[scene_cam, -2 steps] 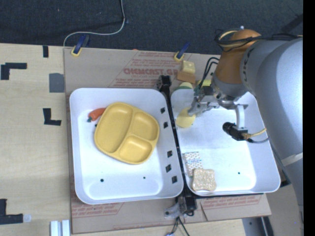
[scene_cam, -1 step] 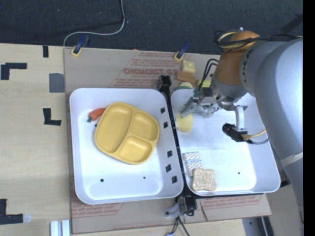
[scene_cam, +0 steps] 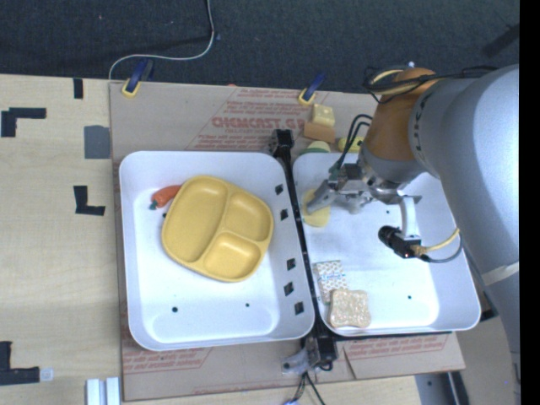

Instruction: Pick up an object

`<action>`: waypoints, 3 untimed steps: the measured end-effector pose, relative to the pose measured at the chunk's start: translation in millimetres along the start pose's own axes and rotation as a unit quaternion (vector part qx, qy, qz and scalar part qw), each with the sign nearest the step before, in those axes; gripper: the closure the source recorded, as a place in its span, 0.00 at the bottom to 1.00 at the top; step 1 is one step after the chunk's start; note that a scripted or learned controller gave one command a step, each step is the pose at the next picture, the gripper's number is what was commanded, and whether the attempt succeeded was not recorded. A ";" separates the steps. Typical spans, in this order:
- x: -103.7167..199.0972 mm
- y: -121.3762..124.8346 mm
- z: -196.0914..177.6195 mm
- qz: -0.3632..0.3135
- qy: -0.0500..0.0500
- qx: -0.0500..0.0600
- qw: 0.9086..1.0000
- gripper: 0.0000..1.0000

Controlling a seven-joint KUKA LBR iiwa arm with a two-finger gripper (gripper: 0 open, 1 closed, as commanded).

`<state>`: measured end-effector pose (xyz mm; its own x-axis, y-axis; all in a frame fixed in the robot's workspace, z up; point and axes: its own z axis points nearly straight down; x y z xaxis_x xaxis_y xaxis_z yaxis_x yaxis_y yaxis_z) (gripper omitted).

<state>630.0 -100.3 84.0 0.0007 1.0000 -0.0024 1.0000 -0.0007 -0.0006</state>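
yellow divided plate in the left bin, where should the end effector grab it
Grip the yellow divided plate by its raised outer rim, coming down from above at the corner nearest the left bin's bare floor. It lies flat and looks too broad to span, so probably only the thin rim suits a pinch.

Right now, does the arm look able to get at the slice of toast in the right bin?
Probably yes: the toast lies flat and uncovered near the right bin's front edge, touching only a cracker; the pincer sits farther back.

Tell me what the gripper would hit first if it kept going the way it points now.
The two-finger gripper points toward the view's left and downward, in the right white bin. First in that line looks to be the small pale yellow rounded object by the bin's left wall, though depth is hard to judge from above.
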 end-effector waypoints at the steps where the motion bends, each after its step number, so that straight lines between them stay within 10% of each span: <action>1: 2.8 38.4 -0.3 -0.002 0.001 0.001 1.000 0.00; 3: -5.5 38.3 -0.3 -0.001 0.001 0.000 1.000 0.00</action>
